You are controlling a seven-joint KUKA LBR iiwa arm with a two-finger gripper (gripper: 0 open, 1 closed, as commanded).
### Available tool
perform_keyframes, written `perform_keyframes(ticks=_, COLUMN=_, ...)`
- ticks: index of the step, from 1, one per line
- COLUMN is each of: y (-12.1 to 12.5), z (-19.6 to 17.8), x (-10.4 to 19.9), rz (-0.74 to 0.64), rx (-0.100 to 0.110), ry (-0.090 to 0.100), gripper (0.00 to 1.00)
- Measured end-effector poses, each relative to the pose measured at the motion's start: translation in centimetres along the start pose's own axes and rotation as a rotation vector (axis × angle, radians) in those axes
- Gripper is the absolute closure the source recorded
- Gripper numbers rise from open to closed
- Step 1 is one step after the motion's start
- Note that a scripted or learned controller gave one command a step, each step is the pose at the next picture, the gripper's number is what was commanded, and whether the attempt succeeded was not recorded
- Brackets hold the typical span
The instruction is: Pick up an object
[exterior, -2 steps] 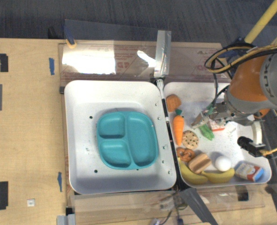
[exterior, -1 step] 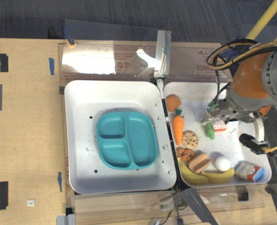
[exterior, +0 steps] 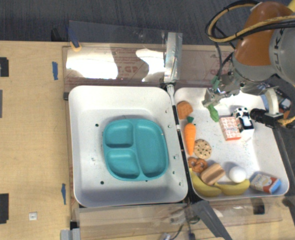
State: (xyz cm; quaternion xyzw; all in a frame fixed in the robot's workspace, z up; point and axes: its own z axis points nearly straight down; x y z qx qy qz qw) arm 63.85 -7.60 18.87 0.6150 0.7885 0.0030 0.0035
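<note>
The gripper (exterior: 215, 100) hangs over the far end of the right bin (exterior: 277, 156), just beyond a small green piece (exterior: 214, 114). To grasp well, it should drop straight onto one free-lying thing, such as the green piece or the red-and-white box (exterior: 230, 128) beside it, not the crowded pile near the carrot (exterior: 189, 136). The arm (exterior: 267, 39) reaches in from the right, wrist bent down. Whether the fingers are released or clenched I cannot tell.
</note>
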Motion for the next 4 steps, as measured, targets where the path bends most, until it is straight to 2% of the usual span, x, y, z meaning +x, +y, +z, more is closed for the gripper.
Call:
perform_keyframes(ticks=1, y=3.0, z=-18.9, x=-0.7, rz=-0.249, rx=-0.002, ry=-0.003, gripper=1.00)
perform_keyframes(ticks=2, y=-1.4, z=-3.7, x=2.0, rz=-0.320, rx=0.015, ry=0.007, gripper=1.00)
perform_keyframes(ticks=3, y=-3.7, z=0.5, x=5.1, rz=-0.223, rx=0.012, ry=0.005, gripper=1.00)
perform_keyframes(ticks=4, y=0.1, z=-5.7, x=7.7, rz=-0.156, rx=0.001, ry=0.001, gripper=1.00)
